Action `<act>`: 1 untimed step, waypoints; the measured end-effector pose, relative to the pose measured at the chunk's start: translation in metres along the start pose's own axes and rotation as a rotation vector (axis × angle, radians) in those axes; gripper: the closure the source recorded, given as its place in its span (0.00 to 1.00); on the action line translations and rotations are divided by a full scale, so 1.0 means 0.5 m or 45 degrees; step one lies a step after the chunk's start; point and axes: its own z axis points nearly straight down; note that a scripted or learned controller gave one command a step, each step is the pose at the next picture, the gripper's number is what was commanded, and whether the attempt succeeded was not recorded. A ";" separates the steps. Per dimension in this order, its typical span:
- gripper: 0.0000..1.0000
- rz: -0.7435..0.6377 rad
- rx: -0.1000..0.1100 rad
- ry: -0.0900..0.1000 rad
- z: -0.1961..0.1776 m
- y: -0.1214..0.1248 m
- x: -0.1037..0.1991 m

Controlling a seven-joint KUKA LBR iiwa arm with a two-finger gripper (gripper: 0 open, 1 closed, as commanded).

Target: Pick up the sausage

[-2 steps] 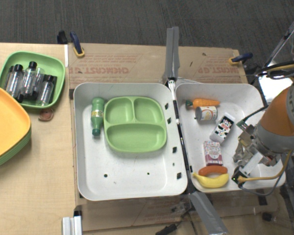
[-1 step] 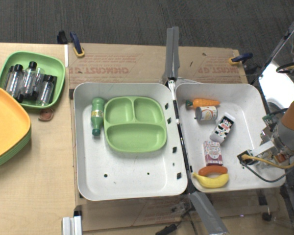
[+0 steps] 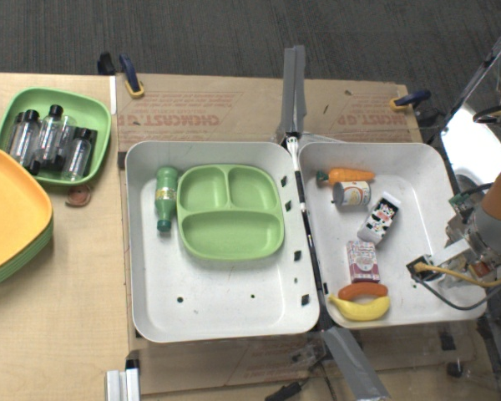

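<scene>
The sausage [image 3: 363, 291], a short orange-red link, lies near the front edge of the right bin [image 3: 417, 161], resting against the top of a yellow banana [image 3: 361, 308]. A pink packet [image 3: 362, 261] lies just behind it. My gripper [image 3: 468, 245] hangs over the bin's right rim, well to the right of the sausage, with nothing seen in it.
Further back in the right bin lie a carrot [image 3: 351, 175], a small can [image 3: 351, 194] and a black-and-white carton [image 3: 381, 219]. The left bin [image 3: 209, 303] bears a green divided plate [image 3: 230, 211] and a green bottle [image 3: 165, 197]. On the bench to the left are a tray of bottles [image 3: 54, 136] and orange plates [image 3: 12, 224].
</scene>
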 end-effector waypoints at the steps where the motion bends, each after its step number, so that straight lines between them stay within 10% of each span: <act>1: 1.00 0.137 -0.003 0.006 0.012 -0.068 0.065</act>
